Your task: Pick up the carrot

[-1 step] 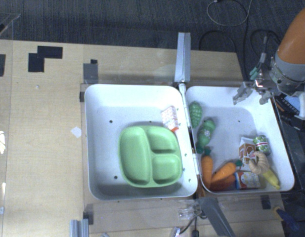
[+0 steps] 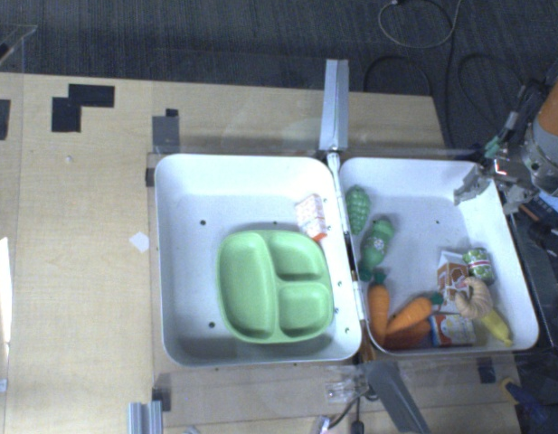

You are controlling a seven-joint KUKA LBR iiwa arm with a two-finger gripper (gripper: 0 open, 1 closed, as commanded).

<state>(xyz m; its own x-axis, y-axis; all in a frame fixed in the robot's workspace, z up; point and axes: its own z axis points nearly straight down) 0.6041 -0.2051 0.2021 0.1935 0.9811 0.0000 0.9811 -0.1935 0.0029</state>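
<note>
Two orange carrots lie at the front of the right bin (image 2: pixel 423 177). One carrot (image 2: pixel 378 307) lies lengthwise against the bin's left wall, its green top pointing to the back. The other carrot (image 2: pixel 410 315) lies slantwise just to its right, resting on a dark red item (image 2: pixel 403 340). My gripper (image 2: pixel 471 186) hangs over the right bin's back right corner, well apart from both carrots, with the grey arm and its orange band behind it at the view's right edge. I see nothing held in it.
The right bin also holds a bumpy green vegetable (image 2: pixel 357 208), a green bottle (image 2: pixel 376 242), a printed packet (image 2: pixel 453 283), a small green-topped can (image 2: pixel 478 263), a beige toy (image 2: pixel 477 299) and a yellow item (image 2: pixel 496 326). In the left bin (image 2: pixel 184 242) lie a green divided plate (image 2: pixel 274 285) and a small wrapper (image 2: pixel 311 215).
</note>
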